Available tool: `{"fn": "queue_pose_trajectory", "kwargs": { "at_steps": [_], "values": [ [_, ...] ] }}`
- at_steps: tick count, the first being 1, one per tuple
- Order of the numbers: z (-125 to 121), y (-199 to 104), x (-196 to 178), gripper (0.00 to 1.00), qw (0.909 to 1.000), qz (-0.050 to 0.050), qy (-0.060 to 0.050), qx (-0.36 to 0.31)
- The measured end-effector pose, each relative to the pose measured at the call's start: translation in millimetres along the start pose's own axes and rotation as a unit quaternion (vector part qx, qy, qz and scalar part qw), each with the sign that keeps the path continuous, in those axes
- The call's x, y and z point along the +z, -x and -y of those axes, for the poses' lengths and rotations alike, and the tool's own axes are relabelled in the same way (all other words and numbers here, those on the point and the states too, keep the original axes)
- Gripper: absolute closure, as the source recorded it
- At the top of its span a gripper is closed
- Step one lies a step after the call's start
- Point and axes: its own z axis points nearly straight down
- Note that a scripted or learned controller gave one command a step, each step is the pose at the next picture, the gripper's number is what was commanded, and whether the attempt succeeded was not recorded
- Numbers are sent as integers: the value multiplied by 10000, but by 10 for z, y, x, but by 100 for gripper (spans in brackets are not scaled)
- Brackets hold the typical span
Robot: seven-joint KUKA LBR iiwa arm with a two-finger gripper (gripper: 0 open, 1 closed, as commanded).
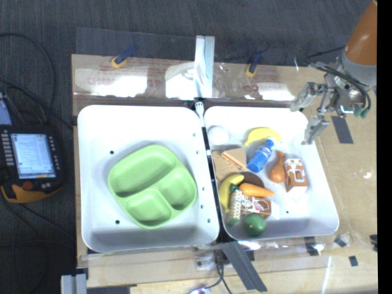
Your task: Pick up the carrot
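Approach with jaws (313, 116) spread, empty, from far right rim of right bin (318, 216). Descend onto carrot (256, 190), near banana (228, 187); close across narrow width.

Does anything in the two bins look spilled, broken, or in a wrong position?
Nothing looks spilled or broken. The right bin is crowded: the carrot lies on top of other toy food beside a banana. The green plate sits slightly turned in the left bin.
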Motion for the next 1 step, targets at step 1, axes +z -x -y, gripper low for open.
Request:
{"fn": "queue_pose_trajectory", "kwargs": {
  "at_steps": [1],
  "values": [
    [-592, -438, 1236, 0, 10000, -58, 25, -34]
  ]
}}
